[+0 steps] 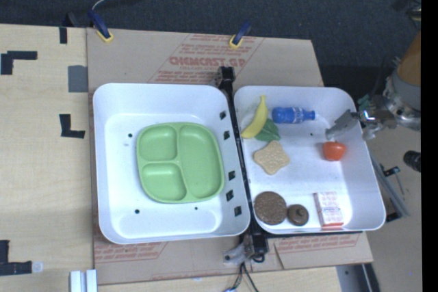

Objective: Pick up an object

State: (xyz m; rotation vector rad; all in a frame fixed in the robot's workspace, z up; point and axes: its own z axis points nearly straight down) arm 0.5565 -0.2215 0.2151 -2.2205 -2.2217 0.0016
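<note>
Two white bins are placed side by side on the bench. In the left bin a green divided plate is laid flat. The right bin is filled with small things: a banana touching a green leaf piece, a blue bottle lying on its side, a tan cracker, a large brown cookie, a small dark cookie, a red and white packet and a small tomato. The gripper is seen at the right rim of this bin, just above the tomato and apart from it. Nothing is seen between the fingers; how wide they stand cannot be told.
</note>
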